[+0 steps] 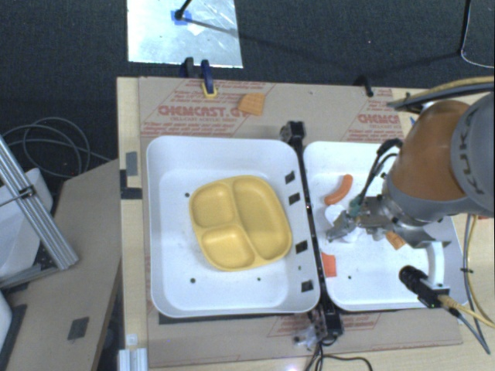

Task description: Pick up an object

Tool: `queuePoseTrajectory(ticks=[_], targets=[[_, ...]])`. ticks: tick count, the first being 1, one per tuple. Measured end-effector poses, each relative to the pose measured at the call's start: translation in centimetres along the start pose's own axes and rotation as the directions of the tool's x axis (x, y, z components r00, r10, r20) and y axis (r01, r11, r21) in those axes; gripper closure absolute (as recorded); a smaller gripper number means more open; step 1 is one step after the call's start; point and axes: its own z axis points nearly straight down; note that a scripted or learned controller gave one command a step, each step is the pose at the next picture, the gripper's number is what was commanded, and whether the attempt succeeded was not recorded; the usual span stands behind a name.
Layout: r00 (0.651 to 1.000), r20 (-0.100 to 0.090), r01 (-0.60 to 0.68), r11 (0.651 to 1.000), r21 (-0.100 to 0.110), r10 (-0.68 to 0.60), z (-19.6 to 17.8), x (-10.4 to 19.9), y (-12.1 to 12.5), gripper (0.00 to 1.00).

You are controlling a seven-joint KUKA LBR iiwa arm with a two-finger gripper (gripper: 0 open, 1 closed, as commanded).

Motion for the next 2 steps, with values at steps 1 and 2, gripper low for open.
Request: queuePoseTrajectory(ticks=[1,2], targets=[[1.0,0.001,0.007,1.0,-0.009,-0.007,-1.1,0.1,0.5,1.0],[1.0,0.0,0.003,1.0,-0.005,-0.003,0.0,0.1,-0.9,1.0]])
